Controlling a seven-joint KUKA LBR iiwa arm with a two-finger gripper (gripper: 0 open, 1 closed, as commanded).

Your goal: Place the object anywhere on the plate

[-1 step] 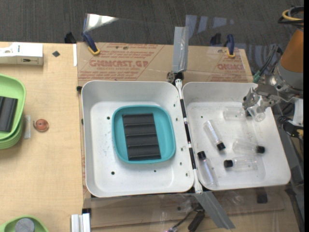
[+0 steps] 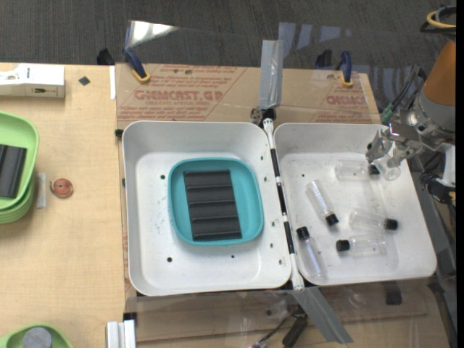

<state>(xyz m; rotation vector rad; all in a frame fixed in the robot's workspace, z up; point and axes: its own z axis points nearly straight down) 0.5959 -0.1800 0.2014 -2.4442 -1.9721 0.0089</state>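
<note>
A teal plate (image 2: 251,194) lies in the left white bin (image 2: 145,252) with a black ridged block (image 2: 212,203) resting on it. Several clear vials with black caps lie in the right white bin (image 2: 413,267): one vial (image 2: 319,200) left of centre, another vial (image 2: 309,252) at the front left, and a third vial (image 2: 366,247) at the front. My gripper (image 2: 384,156) hangs over the bin's back right corner, right beside a vial (image 2: 351,171) whose black cap points at it. Whether anything is in its grasp is unclear.
The divider (image 2: 279,194) between the two bins runs down the middle. Green plates (image 2: 22,194) are stacked at the far left, with a small red disc (image 2: 62,188) beside them. A white box (image 2: 32,80) lies at the back left. Cardboard (image 2: 188,93) sits clamped behind the bins.
</note>
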